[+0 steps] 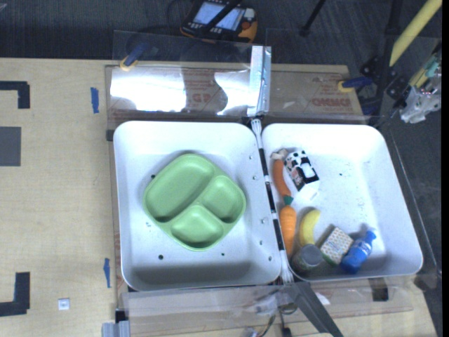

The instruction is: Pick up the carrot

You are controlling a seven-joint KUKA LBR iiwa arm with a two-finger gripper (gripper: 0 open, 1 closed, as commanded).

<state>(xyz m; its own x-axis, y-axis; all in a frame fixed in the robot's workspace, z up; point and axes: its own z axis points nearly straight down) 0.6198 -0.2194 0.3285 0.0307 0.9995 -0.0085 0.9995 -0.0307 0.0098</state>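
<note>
Carrot [287, 228] lies in the right bin [351, 146], tight against the left wall, its long axis running front to back in line with an orange-and-green sausage-like toy [280, 176] beyond it. A yellow banana [309, 225] touches its right side; open floor lies further right. Whether the hand [419, 102], off the bin's far right corner, is spread cannot be told.

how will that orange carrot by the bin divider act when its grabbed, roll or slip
The carrot looks like smooth, stiff toy plastic, so it probably keeps its shape but may slip between fingers. Its rounded, tapered body could roll when nudged. It lies against the right bin's left wall with the yellow banana close beside it, so a push would likely jostle that.
</note>
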